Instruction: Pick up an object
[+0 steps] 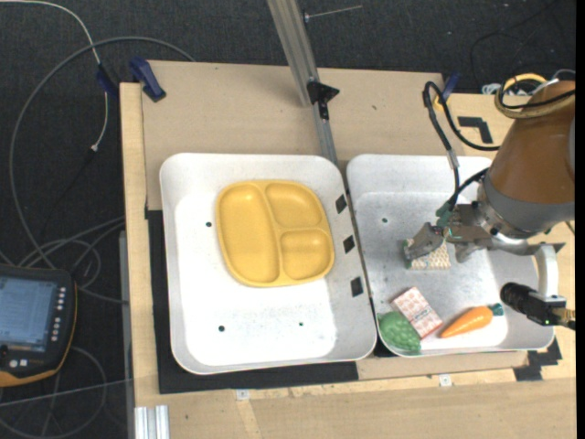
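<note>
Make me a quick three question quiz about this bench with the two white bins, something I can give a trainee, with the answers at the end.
1. True or false: the yellow divided tray lies in the same bin as the toy carrot.
2. Multiple choice: the hand is over which item? A) the green leafy toy B) the pale waffle-like piece C) the pink and white packet
3. Fill in: the carrot's orange tip points toward the ____ bin.

Key: 1 false, the tray is in the left bin and the carrot in the right bin. 2 B. 3 left.
</note>
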Tool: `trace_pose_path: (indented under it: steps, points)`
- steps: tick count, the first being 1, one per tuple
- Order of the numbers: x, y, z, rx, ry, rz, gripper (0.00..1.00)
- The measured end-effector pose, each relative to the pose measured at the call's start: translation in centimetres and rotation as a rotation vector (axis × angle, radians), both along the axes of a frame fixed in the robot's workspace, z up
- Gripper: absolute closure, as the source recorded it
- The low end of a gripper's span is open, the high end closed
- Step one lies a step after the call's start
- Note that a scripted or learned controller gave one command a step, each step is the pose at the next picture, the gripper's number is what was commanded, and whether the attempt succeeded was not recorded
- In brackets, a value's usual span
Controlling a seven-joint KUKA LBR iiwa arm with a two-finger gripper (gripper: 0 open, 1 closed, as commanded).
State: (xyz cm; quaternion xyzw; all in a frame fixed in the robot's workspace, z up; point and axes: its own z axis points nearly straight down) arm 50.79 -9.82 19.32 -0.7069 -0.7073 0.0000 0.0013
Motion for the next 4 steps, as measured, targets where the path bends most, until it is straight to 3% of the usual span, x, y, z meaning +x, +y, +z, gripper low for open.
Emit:
trace_pose_path:
  steps: [1,3,4]
  points:
    - [0.0,0.0,0.0,0.0,-0.001,0.0,0.0]
    - [-0.4,0.4,-9.6,0.001,0.006,-0.001,0.0]
    - [-0.1,0.4,-8.2,0.0,-0.002,0.0,1.0]
